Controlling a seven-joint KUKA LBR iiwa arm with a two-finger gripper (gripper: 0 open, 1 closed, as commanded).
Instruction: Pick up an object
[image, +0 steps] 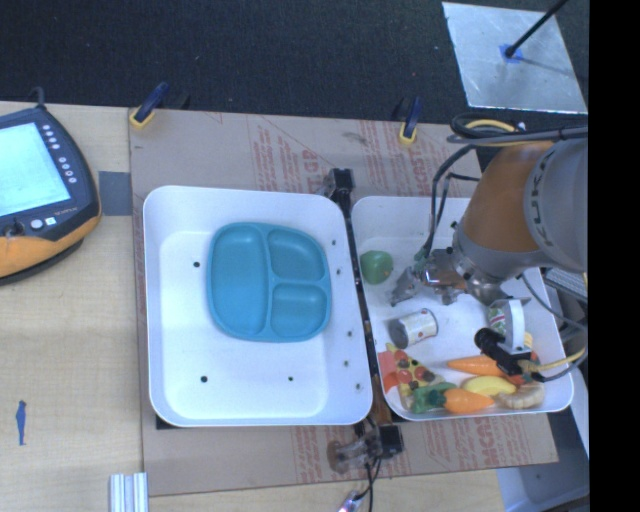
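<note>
At the near edge of the right bin (560, 398) we see toy food heaped: a carrot (470, 366), a banana (486, 385). Just beyond lies a small can (416, 327) on its side, then a green ball (376, 266). The gripper (412, 285) hangs between them, nothing visibly between its fingers. A blue divided plate (268, 280) sits in the left bin (170, 300).
</note>
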